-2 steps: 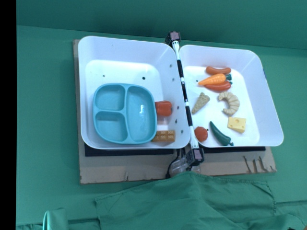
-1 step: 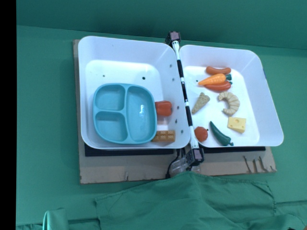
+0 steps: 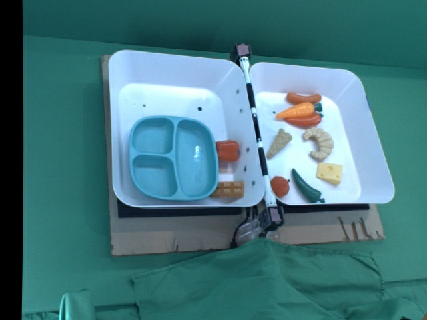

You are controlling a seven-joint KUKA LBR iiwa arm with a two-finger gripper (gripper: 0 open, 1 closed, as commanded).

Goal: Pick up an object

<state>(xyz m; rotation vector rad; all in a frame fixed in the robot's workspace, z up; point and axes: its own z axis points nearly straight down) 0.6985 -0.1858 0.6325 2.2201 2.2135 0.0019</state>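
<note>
Awaiting the approach step, with gripper state impossible to tell, candidate objects lie in the right bin [image 3: 373, 179], the carrot [image 3: 297, 111] at 12 o'clock and cheese wedge [image 3: 329, 173] at 5 o'clock, requiring descent over one.

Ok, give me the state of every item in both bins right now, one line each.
Divided plate: upright, left bin.
Red block: beside plate.
Waffle: at plate's corner.
Carrot: lying flat, right bin.
Cheese: flat.
Green pepper: lying flat.
Tomato: against the divider wall.
</note>
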